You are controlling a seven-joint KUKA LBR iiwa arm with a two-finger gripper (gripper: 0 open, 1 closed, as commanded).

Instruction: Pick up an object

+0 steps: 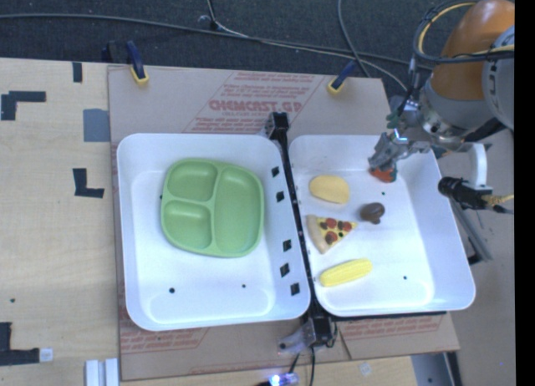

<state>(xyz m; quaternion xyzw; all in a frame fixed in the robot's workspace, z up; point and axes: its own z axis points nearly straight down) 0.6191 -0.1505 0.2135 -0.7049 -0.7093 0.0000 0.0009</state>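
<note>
Where cardboard sheet (251, 104) covers wooden bench (50, 209), end effector (386, 163) state unclear.

green divided plate (211, 207) in left bin (138, 292), cardboard sheet (242, 100)

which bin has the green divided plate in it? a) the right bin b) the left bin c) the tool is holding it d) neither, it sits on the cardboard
b: the green divided plate lies flat in the left bin, while the right bin holds the pizza slice, the corn cob and other small toys, and the tool is over that right bin's far side.
</note>
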